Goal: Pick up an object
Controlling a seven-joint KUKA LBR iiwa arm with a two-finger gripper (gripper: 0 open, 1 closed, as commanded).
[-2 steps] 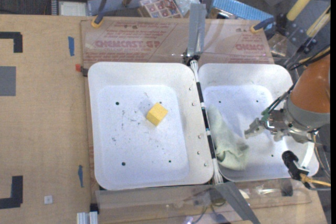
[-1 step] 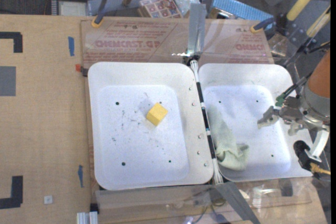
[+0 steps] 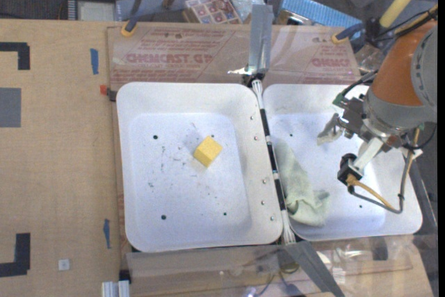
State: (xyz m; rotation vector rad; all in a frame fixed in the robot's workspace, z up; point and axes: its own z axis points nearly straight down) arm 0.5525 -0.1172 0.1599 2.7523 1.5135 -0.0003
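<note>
Lying in the lower part of the right bin (image 3: 316, 104), close to its left wall, is a crumpled pale green cloth (image 3: 304, 195). It is soft and flat in places, so I judge it harder to grip cleanly from above. A little higher in the frame, near the middle of the left bin (image 3: 142, 111), sits a small yellow cube (image 3: 208, 151). It stands alone, well apart from every wall, which leaves free room around it for a grasp. These two are the things the task could mean.

The end effector (image 3: 332, 130) hangs over the upper part of the right bin, above and to the right of the cloth and not touching it. Nothing is seen held in it, and I cannot tell if it is apart or together. The grey arm with its orange band (image 3: 402, 76) comes in from the right edge of the frame, which probably makes the cloth the closer choice.

Behind both bins a brown sheet with red lettering (image 3: 181, 55) stands like a back wall. The wooden surface (image 3: 55, 149) spreads to the left.
</note>
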